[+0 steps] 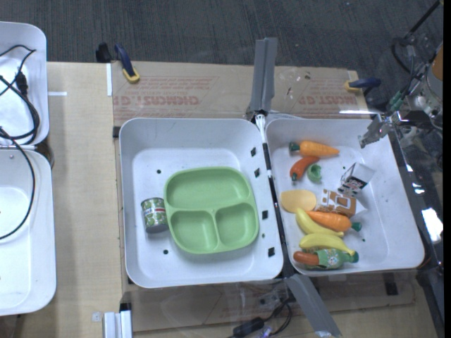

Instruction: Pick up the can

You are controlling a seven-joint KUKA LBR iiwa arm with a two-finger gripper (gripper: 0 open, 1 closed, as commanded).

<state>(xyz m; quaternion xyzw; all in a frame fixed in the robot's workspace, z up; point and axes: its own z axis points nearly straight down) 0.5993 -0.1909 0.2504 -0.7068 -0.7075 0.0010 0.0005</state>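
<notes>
Green-labelled, the can (153, 214) is seen lying in the left bin (134, 259), just left of the green tray (210, 208) and near the bin's left wall. The gripper (375, 130) is held at the right bin's far right; its opening cannot be told. A grasp could be blocked by tray and wall; more room is left near and far.

Robotics lab, white bins (134, 189) clamped on a cardboard-covered bench (77, 189), loose cables (17, 111), dark carpet (211, 13)
</notes>
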